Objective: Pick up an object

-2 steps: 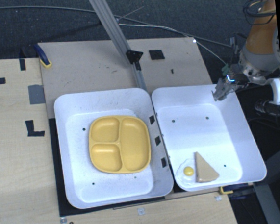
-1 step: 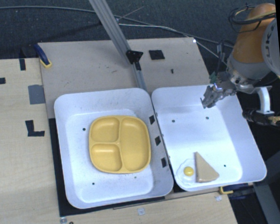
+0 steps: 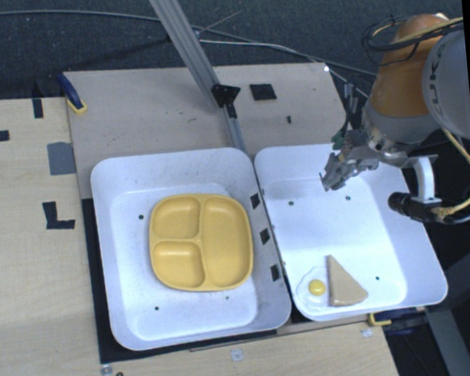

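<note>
Two bins, arm over the right one.
Gripper (image 3: 334, 178) hangs above the right bin (image 3: 405, 233) at its far end, nothing between the fingers (open or shut: can't tell). Tan wedge (image 3: 343, 283) and small yellow ball (image 3: 316, 287) sit touching at the near edge, well apart from it. Yellow divided plate (image 3: 200, 242) in left bin (image 3: 124, 235).

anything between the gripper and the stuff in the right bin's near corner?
Nothing visible. The gripper is over the right bin's far end; the tan wedge and small yellow piece lie at its near edge, bare floor between.
</note>
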Tool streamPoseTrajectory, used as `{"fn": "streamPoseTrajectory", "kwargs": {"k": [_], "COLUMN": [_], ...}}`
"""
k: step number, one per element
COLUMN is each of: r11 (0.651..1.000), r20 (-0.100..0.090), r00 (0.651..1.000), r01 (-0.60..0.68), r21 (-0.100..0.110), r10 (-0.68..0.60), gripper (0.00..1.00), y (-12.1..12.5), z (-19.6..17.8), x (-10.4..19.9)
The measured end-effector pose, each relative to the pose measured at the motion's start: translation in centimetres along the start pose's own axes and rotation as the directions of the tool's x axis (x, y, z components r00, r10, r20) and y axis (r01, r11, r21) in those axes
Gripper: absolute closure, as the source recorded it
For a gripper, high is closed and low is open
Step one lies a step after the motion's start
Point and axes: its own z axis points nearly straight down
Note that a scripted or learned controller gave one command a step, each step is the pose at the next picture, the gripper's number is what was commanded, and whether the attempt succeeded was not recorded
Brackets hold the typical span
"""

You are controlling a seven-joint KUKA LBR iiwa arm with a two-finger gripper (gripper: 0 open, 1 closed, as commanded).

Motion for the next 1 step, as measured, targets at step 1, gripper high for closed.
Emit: {"fn": "streamPoseTrajectory", "kwargs": {"k": [1], "r11": [1.000], "r20": [0.000], "r00": [1.000], "r01": [0.001], "r21": [-0.002], "r10": [-0.001], "gripper": [1.00], "y": [-1.70], "z": [-1.30], "x": [5.49]}}
